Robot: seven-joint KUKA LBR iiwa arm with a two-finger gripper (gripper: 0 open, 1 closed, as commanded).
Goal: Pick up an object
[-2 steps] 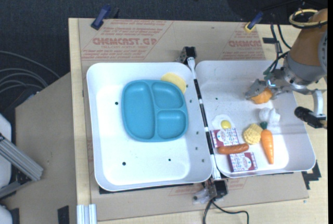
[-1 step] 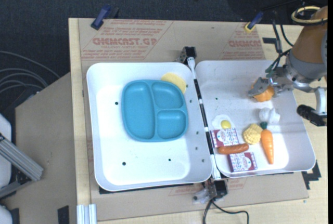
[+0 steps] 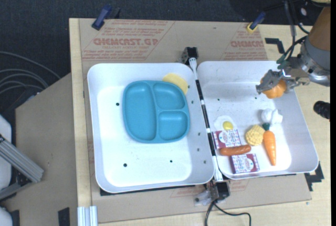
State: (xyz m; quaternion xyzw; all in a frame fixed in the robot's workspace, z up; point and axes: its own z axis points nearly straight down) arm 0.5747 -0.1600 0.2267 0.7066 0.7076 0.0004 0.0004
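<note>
The claw (image 3: 274, 85) gripped an orange object (image 3: 275, 90) between its fingers above the right bin (image 3: 299, 115). A blue tray (image 3: 155, 111) lay in the left bin (image 3: 105, 130).

"CHEMCAST" on the brown board (image 3: 126, 41)

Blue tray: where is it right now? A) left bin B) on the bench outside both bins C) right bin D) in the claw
A: the blue tray with three compartments lies flat on the floor of the left bin, with a yellow piece at its upper right corner; the claw is over the right bin.
</note>
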